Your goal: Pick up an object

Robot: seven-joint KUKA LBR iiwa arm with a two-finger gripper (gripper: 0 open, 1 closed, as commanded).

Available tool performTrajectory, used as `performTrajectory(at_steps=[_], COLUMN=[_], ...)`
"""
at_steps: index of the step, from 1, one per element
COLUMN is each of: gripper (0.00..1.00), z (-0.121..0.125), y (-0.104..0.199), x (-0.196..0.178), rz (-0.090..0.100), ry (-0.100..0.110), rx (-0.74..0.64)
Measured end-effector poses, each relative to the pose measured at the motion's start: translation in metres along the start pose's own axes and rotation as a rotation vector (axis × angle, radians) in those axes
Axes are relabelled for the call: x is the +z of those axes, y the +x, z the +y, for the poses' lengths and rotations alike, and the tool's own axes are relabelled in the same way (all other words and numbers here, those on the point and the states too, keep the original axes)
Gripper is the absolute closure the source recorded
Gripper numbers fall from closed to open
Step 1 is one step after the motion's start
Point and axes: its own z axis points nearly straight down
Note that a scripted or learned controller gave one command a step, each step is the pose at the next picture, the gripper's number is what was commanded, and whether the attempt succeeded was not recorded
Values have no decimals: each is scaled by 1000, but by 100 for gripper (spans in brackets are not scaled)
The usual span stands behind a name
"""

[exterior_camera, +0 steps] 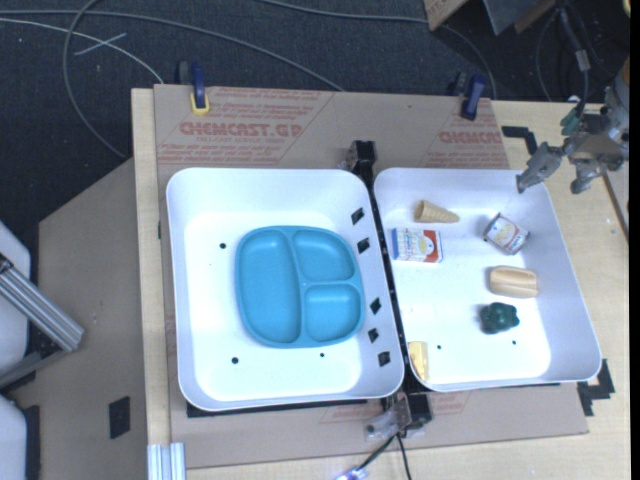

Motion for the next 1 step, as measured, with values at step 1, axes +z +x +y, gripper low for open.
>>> performTrajectory(at_steps=[1], gripper=[0], z=[3], y=[1], x=[-8], rz=[-4], ry=[-14], rx=[-4])
